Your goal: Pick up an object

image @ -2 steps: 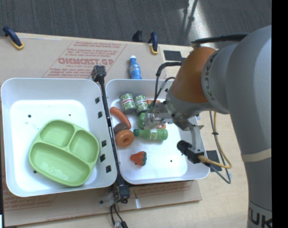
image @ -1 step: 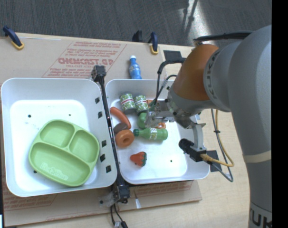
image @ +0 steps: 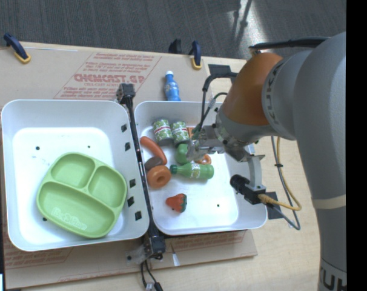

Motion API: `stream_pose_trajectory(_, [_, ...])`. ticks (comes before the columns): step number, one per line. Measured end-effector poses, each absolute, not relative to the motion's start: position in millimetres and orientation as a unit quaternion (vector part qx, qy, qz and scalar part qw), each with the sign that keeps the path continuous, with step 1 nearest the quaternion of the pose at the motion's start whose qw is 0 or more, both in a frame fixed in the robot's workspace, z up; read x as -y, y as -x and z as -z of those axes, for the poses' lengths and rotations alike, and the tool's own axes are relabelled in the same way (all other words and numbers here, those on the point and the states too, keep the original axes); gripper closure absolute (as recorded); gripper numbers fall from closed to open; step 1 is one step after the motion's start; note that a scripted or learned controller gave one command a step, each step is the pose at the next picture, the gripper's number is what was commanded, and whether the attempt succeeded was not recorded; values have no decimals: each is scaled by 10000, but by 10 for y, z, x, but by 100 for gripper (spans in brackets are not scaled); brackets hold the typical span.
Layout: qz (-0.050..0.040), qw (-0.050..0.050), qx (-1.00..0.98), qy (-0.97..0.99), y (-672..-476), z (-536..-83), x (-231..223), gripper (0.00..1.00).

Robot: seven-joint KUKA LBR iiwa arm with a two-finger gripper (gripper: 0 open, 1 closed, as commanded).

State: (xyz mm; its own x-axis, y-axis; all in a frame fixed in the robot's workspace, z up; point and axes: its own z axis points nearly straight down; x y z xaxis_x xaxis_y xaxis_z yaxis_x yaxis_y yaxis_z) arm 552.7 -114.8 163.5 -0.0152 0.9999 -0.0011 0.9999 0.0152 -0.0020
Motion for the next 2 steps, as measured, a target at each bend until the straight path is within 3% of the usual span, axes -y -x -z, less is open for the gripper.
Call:
stream_pose_trajectory(1, [-7, -2, 7134, 7008, -5536, -1738, 1147, 100])
stream_pose_trajectory(2, [-3, 2, 7084, 7058, -4768, -2102, 1459, 100])
